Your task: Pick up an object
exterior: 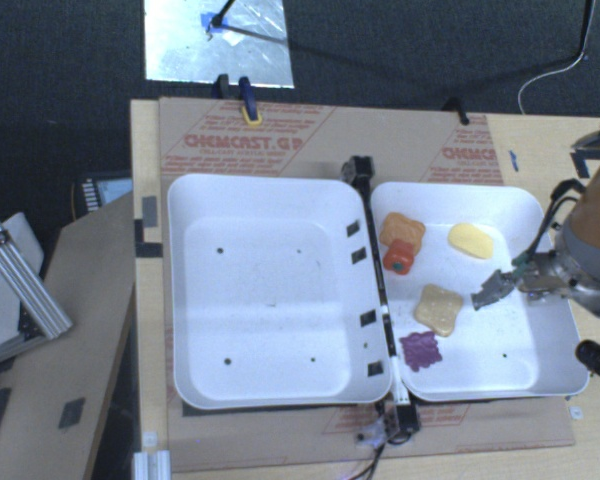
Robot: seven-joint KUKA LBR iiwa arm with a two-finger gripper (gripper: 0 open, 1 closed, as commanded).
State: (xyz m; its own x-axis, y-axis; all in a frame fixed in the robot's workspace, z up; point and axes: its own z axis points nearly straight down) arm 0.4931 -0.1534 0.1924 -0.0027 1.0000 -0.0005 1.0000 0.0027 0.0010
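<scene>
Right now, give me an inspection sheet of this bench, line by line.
Surface: bench under cardboard, bearing left bin and right bin side by side.
Job's things: in the right bin, orange piece, red piece, yellow piece, tan slice, purple piece.
Clutter: yellow clip at the bench's far edge.
Grippers: pincer low over the right bin, beside the tan slice.
Cables: white cable on the floor.
Surroundings: foil sheet, metal frame.

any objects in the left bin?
No: all four items, the orange piece, the yellow piece, the tan slice and the purple piece, lie in the right bin, not the left bin.
</scene>
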